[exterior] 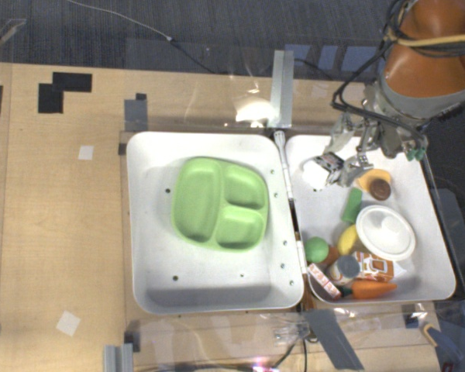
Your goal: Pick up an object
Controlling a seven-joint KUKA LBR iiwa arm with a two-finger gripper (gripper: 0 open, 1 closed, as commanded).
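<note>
1. Two shallow white bins sit side by side on the pale wooden bench (54, 231). The left white bin (151, 285) holds a lime-green plastic divided plate (219, 202), lying flat near its centre.
2. The right white bin (438, 254) holds a cluster of small objects in its near half and along its right side.
3. Objects there: a white round bowl (385, 232); a small green cylinder (352, 205) just left of the bowl; a yellow lemon-shaped toy (347, 240) below that cylinder; a green round ball (316, 249) near the bin's left wall; an orange carrot-shaped toy (374, 290) at the near edge; an orange-and-white small carton (374, 266) touching the bowl's near rim; a brown round disc on a yellow piece (379, 186) above the bowl.
4. The grey arm with its orange band (434, 33) comes in from the upper right.
5. The two-finger metal gripper (339, 163) hangs over the far part of the right bin, above and left of the green cylinder.
6. Claw state: cannot tell whether released or clenched; nothing visibly sits in it.
7. All objects rest in the bin.
</note>
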